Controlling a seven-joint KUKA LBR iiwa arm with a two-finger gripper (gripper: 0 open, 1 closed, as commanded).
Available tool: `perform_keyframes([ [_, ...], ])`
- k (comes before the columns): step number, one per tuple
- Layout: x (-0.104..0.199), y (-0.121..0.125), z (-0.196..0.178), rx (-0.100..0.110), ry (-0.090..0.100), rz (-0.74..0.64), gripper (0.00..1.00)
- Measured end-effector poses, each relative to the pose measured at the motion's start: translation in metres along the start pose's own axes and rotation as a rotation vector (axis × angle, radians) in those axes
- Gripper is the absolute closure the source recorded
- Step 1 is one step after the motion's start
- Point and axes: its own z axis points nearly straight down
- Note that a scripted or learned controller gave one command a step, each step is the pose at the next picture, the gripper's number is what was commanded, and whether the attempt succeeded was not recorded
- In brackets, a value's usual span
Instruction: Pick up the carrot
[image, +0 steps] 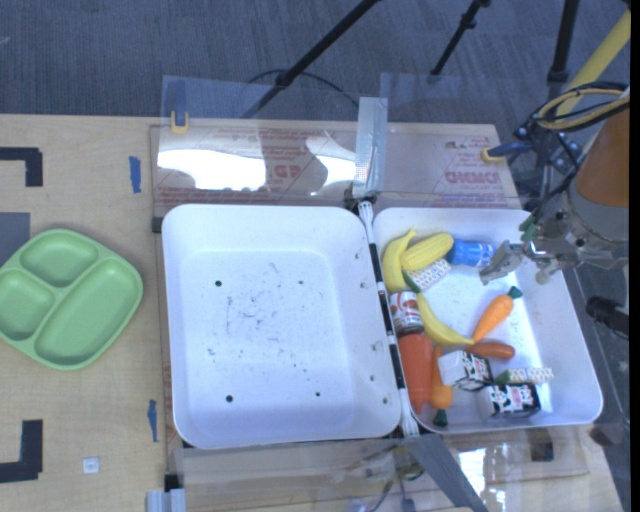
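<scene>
Carrot (492, 316), small, orange and pointy with a green top, lies in the right bin (580, 380) at about 3 o'clock, touching a smooth curved banana (440, 330). Metal gripper (518, 257) hangs just above it at 1 o'clock; I cannot tell how it is set. Green plastic tray (68, 297) sits on the wooden bench (80, 430)

Desk (80, 150): pale wood, matt. Both bins are smooth white plastic; the bin (265, 320) farther from the hand (520, 255) shows faint scuff marks. Hand: grey metal, dull sheen. Carrot (493, 314), just below the hand: orange, smooth, slightly glossy, plastic-looking. Bananas (420, 250) beside it: glossy yellow. Divided plate (65, 297), far from the hand: smooth green plastic.
</scene>
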Motion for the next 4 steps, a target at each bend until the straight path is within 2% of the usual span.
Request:
perform_keyframes([
  [1, -0.034, -0.037, 0.087, -0.005, 0.003, 0.012, 0.00],
  [2, -0.004, -0.052, 0.099, -0.005, -0.002, 0.060, 0.00],
  [3, -0.006, -0.051, 0.088, -0.010, -0.003, 0.064, 1.00],
  [4, -0.014, -0.070, 0.011, 0.000, -0.001, 0.624, 1.00],
])
